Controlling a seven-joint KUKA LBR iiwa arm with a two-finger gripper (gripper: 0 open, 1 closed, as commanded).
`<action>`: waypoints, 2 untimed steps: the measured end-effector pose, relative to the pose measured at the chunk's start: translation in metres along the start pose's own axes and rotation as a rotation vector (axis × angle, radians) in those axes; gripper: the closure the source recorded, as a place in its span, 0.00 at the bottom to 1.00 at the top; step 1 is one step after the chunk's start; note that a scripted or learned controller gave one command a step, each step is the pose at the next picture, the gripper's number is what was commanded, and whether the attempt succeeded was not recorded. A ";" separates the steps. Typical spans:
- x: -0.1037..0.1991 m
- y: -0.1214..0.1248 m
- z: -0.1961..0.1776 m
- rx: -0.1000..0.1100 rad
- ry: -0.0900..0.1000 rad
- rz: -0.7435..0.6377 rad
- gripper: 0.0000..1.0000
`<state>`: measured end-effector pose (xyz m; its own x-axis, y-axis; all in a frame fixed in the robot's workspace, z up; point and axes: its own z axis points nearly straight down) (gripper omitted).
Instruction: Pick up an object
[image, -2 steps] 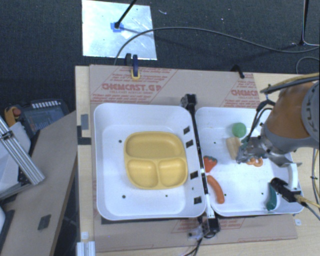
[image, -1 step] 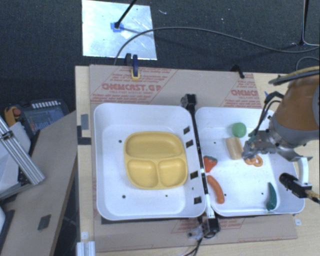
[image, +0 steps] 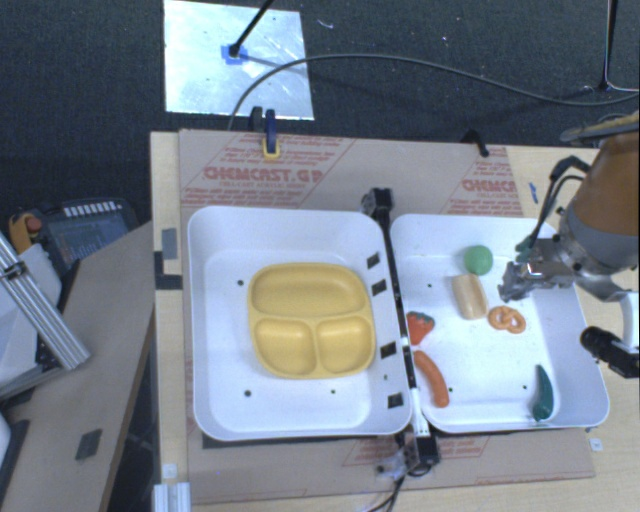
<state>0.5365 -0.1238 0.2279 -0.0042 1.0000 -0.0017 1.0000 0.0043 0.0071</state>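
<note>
Gripper (image: 520, 277) hovers in the right bin (image: 570, 410), finger state indeterminate, with the pretzel (image: 507, 320) just beside it at 6 o'clock; risk judged: a misaligned descent could nudge the pretzel aside, yielding an empty grasp.

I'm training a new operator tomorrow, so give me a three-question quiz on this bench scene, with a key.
1. True or false: the yellow divided tray lies in the left bin.
2. Which item lies nearest the gripper? A) green ball B) pretzel C) dark green pickle
3. Fill in: the toy strawberry and the sausage lie along the ____ wall of the right bin.

Key: 1 true. 2 B; the gripper hangs just above the pretzel, with the tan bread roll to the pretzel's left. 3 left, the wall beside the divider between the bins.
</note>
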 end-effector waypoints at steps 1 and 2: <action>0.050 0.017 0.010 0.004 0.002 -0.005 1.00; 0.093 0.032 0.003 0.004 0.003 -0.005 1.00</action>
<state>0.5684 -0.0309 0.2252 -0.0088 1.0000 0.0011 1.0000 0.0088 0.0035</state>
